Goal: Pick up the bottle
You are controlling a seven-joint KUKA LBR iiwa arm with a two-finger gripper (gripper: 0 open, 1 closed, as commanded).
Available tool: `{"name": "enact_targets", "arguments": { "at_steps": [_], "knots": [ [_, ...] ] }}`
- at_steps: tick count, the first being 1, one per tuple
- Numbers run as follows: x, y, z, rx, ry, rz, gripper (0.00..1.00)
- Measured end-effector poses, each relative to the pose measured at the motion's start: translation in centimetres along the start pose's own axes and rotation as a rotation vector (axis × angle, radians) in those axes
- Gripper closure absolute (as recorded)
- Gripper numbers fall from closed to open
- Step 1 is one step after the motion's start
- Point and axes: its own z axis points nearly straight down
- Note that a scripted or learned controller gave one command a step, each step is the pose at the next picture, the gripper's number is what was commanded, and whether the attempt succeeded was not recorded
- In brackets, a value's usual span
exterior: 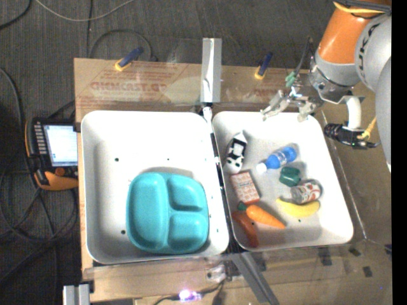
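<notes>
**Status: Bottle Not Yet Grasped**

The small clear plastic bottle with blue cap (278,158) lies on its side in the right white bin (331,189), untouched. The two-finger gripper (290,105) hovers above the bin's far rim, jaws apart and empty. Approach, descent and closure remain. The arm's upper links are cut off.
</notes>
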Motion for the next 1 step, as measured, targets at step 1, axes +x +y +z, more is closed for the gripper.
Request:
{"name": "enact_targets", "arguments": {
  "at_steps": [1],
  "knots": [
    [-4.68, 0.49, -4.11, -0.002, -0.005, -0.060, 0.00]
  ]
}}
